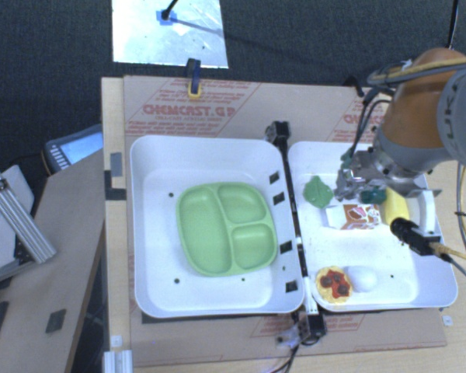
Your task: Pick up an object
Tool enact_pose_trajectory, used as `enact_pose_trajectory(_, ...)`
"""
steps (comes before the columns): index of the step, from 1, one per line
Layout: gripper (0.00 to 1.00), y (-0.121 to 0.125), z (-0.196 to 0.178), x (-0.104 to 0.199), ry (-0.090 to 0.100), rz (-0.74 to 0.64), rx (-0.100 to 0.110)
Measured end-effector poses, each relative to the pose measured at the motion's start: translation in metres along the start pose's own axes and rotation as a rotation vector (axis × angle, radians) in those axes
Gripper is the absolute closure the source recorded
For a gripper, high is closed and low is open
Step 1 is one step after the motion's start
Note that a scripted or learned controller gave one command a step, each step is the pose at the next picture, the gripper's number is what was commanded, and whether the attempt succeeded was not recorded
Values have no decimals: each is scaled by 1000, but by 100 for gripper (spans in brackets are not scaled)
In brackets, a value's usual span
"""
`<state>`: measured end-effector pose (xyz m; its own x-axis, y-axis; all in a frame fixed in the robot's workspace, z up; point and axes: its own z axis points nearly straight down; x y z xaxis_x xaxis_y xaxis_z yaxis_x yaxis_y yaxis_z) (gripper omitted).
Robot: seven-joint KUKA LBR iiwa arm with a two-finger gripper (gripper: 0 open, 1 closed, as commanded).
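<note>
From my feed I see the bench [217, 103], a brown board with red lettering, sitting over dark carpet, with a shiny foil sheet [169, 22] lying beyond it at twelve o'clock and a metal rail [12, 208] off at nine o'clock. Two white bins sit side by side. The left bin [151, 162] holds a green divided plate [225, 228], its long axis tipped a little from eleven to five o'clock. The right bin [427, 286] holds the small items: a green lump [319, 192] near its left wall, a flat card with red print [361, 216] just beside it, a yellow piece [395, 207] partly under the arm with its long axis running roughly twelve to six, and at the six o'clock end a round yellow disc with red topping [334, 284] touching a white egg-like piece [363, 278]. The gripper [351, 183] hangs over the upper part of the right bin, between the green lump and the card; whether its tips are spread or pressed together I cannot tell.
</note>
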<state>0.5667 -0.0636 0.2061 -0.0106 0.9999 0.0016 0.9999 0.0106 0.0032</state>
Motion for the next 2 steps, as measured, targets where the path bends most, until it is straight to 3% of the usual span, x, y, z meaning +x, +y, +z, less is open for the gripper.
enact_pose_trajectory(2,100,35,-9,92,0,2,0)
